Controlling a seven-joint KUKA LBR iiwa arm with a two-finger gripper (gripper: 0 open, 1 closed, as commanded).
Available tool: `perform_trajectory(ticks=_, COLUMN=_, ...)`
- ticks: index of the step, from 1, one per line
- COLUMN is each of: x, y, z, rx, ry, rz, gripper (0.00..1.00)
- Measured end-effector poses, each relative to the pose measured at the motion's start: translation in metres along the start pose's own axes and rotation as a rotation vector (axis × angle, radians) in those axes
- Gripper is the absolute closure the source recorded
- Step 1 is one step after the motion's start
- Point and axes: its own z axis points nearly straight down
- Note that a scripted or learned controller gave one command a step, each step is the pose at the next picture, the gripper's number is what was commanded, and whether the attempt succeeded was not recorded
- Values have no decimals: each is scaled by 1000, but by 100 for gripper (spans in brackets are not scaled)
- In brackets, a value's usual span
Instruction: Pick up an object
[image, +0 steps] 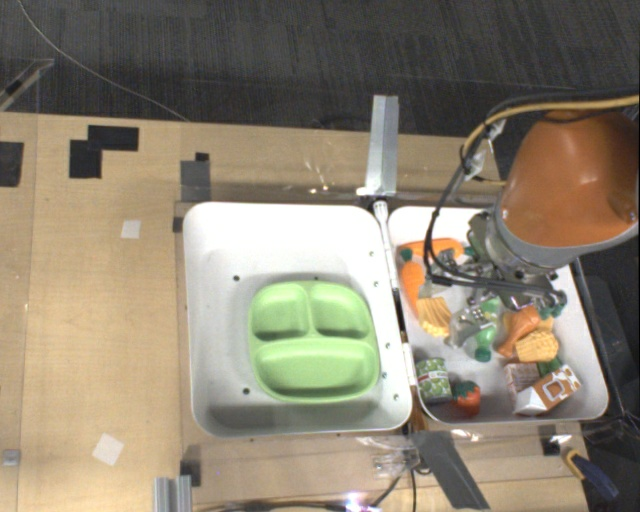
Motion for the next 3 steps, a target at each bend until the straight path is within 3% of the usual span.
perform_trajectory(ticks=1, x=-22, y=-61, z=71, rx=-2, ry=6, rz=-254, gripper=100)
perform_trajectory(ticks=2, x=-72, y=-170, z=85, rx=0, ry=4, rz=-495, gripper=100)
perform_trajectory(ticks=3, x=8, y=-148, z=106, rx=-3, ry=6, rz=-526, gripper=100)
